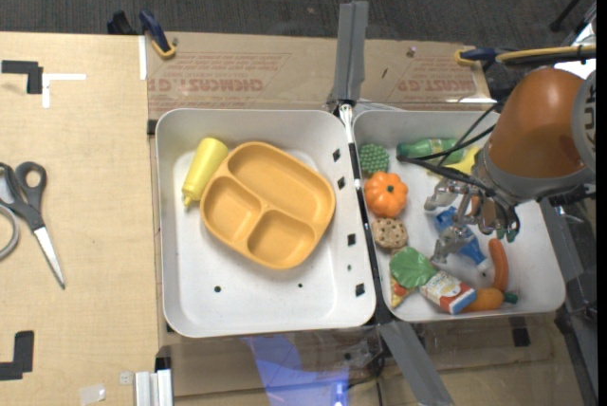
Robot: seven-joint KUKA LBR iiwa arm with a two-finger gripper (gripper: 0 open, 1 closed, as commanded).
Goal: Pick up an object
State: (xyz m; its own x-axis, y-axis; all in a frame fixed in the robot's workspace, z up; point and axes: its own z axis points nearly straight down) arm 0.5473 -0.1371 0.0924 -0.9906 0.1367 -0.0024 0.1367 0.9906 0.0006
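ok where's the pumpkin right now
The pumpkin sits in the right bin, near its left wall, just below the green block and above the cookie.

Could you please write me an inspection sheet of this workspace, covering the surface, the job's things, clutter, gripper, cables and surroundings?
Surface: two white bins side by side, left bin and right bin, on a bench.
Job's things: right bin holds a small pumpkin, a cookie, a green leafy piece, a carrot-like piece and a small carton, packed close.
Clutter: left bin holds a yellow divided plate with a yellow bottle at its left edge.
Gripper: gripper low over the right bin among the toys; grasp cannot be judged.
Cables: dark cables run from the wrist across the right bin.
Surroundings: scissors on the wooden board at left; cardboard behind the bins.
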